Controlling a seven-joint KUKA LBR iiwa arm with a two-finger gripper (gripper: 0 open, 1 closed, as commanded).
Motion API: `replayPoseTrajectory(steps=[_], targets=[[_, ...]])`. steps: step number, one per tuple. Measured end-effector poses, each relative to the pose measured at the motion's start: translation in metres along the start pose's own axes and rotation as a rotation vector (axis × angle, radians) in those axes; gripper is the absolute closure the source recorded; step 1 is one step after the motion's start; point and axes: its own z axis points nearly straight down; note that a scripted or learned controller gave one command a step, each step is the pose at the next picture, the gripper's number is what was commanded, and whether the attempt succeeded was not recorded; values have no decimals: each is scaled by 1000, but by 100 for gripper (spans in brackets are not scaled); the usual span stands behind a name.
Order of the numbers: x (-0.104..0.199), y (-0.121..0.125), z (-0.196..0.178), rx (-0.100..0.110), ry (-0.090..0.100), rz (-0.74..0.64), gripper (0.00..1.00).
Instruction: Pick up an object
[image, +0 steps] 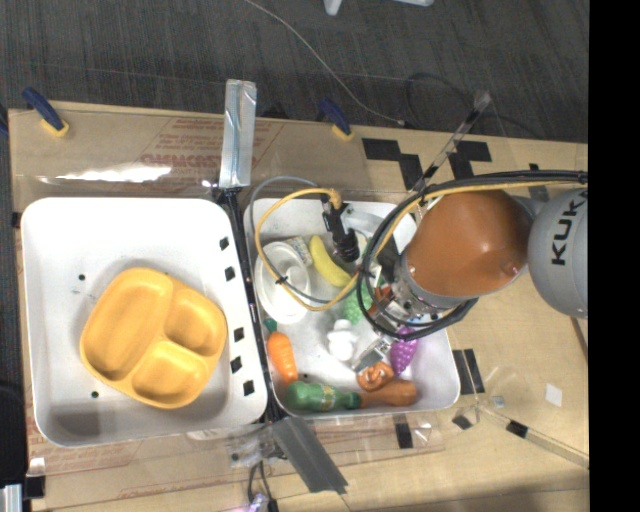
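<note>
The right bin (440, 385) holds several toy foods: a yellow banana (328, 262), an orange carrot (281, 356), a green bottle-shaped piece (322, 397), a brown sausage-like piece (386, 385), purple grapes (404, 352), a white piece (341, 346) and a small green piece (354, 310). My gripper (377, 352) reaches down into the bin's middle, just left of the grapes and above the brown piece. The orange wrist band (468, 243) and cables hide much of it.
The left bin (60, 230) holds a yellow divided tray (152, 334). A yellow cable loop (295, 240) and black cables hang over the right bin's back half. A grey strip (238, 130) stands between the bins at the back.
</note>
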Motion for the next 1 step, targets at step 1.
replayPoseTrajectory(steps=[1], targets=[[-5, -17, 0, 1, 0, 18, 0]])
